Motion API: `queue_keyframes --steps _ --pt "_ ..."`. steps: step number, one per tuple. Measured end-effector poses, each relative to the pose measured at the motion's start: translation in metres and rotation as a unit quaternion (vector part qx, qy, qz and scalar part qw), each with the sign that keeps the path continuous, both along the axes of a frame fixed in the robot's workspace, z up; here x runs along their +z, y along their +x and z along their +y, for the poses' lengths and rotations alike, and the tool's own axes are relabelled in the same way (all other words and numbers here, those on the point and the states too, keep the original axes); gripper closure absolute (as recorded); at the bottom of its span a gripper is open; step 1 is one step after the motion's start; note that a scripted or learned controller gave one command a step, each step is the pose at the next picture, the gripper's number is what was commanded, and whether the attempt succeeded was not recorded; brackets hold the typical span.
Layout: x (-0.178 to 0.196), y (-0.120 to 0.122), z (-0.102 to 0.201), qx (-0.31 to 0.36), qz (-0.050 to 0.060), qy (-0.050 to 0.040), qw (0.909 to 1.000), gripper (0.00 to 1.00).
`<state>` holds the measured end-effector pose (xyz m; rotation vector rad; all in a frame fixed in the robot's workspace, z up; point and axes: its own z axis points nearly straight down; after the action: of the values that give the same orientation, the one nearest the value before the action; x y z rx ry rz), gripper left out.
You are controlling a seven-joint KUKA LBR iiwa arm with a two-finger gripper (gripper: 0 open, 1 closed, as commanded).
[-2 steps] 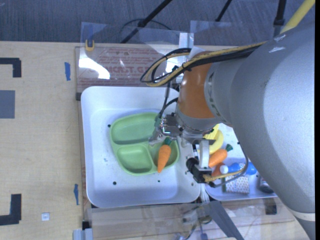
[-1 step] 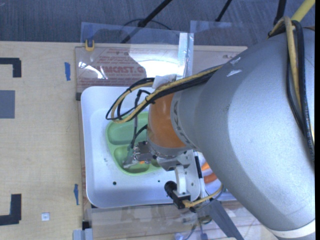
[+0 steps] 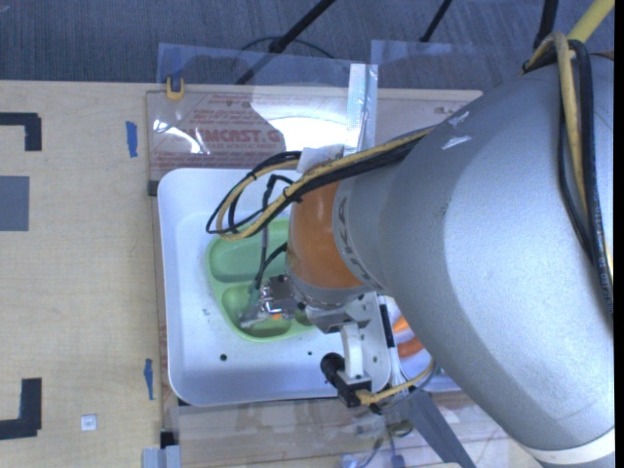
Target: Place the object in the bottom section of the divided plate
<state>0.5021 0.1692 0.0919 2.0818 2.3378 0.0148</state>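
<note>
Camera view: the arm [image 3: 468, 261] reaches over the white bin [image 3: 185, 291], its wrist covering much of the green divided plate [image 3: 226, 261]. The gripper [image 3: 268, 305] sits over the plate's lower section; whether it is wide, narrow or holding anything cannot be told, and the object cannot be made out there. Risk, judged: a release off-centre could drop the object on the plate's divider or rim, since the wrist hides the alignment

The arm [image 3: 487, 261] is showing off a big smooth silver-grey casing, with a glossy orange band [image 3: 312, 242] sitting right over the green divided plate [image 3: 229, 261]. Black and yellow cables [image 3: 253, 198] are looping off it above the plate, and a white bracket with a black knob [image 3: 356, 359] is hanging just right of the plate.
</note>
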Motion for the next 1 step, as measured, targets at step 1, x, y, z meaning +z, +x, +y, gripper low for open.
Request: queue_keyframes --steps 1 --pt "0.0 0.0 0.0001 0.0 0.0 0.0001 1.0 0.0"
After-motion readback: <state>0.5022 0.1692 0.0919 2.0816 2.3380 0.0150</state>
